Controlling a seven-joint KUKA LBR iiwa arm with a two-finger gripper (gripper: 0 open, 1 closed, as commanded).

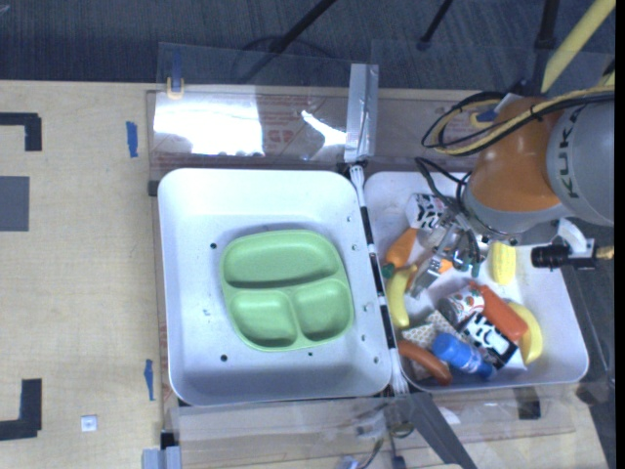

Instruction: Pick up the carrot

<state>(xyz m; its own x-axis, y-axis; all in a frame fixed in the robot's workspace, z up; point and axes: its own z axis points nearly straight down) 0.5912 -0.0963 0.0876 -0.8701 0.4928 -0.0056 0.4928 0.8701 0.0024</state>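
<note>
Hovering in the right bin amid packed toys, the gripper, state impossible to tell, risks snagging the banana beside the carrot.

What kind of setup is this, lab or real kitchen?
Most likely a robotics lab bench, not a kitchen. A KUKA arm with trailing cables reaches into the right bin, which is full of toy food; the left bin holds a green divided tray, and blue tape marks dot the wooden bench.

Gripper over cluttered rt bin
</note>
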